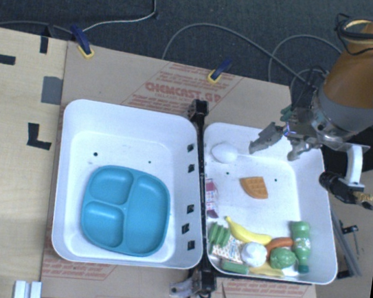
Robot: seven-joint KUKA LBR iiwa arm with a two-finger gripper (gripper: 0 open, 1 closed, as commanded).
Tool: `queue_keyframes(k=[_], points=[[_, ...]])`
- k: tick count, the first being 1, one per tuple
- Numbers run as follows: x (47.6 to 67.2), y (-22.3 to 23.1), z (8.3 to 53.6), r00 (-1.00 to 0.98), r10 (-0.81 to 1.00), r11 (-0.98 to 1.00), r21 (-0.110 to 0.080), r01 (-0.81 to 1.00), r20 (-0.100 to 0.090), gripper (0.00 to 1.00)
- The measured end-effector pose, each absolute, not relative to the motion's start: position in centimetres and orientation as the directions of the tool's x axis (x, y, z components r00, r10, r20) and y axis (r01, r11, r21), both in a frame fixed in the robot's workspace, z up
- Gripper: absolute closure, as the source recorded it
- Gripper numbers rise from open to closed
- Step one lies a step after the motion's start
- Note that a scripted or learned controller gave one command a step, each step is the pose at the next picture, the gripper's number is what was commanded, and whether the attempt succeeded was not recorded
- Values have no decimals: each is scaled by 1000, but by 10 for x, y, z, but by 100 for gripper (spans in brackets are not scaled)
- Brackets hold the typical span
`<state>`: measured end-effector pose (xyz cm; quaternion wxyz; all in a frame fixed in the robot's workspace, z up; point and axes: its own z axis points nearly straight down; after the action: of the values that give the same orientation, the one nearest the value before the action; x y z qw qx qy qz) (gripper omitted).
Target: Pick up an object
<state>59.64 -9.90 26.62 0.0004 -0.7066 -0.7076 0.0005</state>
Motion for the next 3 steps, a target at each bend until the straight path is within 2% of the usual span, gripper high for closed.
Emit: queue_keyframes(k=[1, 2, 3], points=[[597, -130, 197, 0, 1000, 0, -3, 1000, 0, 0], [609, -142, 87, -2, 1000, 2, 3, 1000, -1, 0], [610, -131, 86, -1, 1000, 1, 4, 1000, -3, 0]])
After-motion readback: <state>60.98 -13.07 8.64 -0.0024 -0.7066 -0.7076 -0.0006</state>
